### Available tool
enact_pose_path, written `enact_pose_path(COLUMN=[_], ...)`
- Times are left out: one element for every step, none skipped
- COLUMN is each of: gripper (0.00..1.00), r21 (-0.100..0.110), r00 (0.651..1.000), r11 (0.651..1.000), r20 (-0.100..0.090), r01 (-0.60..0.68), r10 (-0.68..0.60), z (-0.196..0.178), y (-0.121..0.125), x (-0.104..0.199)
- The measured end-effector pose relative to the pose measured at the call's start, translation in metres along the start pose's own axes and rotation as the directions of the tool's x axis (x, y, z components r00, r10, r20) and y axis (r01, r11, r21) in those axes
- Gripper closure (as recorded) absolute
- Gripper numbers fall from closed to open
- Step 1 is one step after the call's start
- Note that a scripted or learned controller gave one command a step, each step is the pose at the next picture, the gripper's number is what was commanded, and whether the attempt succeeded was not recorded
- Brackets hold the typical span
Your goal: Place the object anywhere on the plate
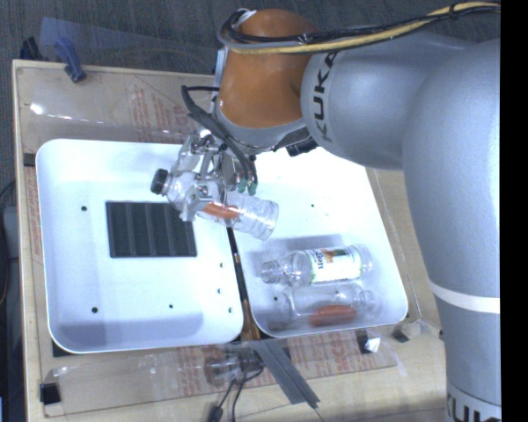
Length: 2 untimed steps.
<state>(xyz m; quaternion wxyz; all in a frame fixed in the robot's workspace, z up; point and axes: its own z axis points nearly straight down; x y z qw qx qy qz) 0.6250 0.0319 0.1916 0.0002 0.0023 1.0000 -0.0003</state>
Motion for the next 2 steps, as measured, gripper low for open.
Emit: enact_pose_path(gripper=[1.0,0.0], r21=[0.0,0.0], r00=[0.999,0.999], r11=[0.999,0.999], r20=[0.001,0.001], r01=[-0.054,-0.055], r10=[0.054,0.055], z=[-0.0818,-0.0819], y=[-0.0123,-0.0127], x=[0.0138,0.0137])
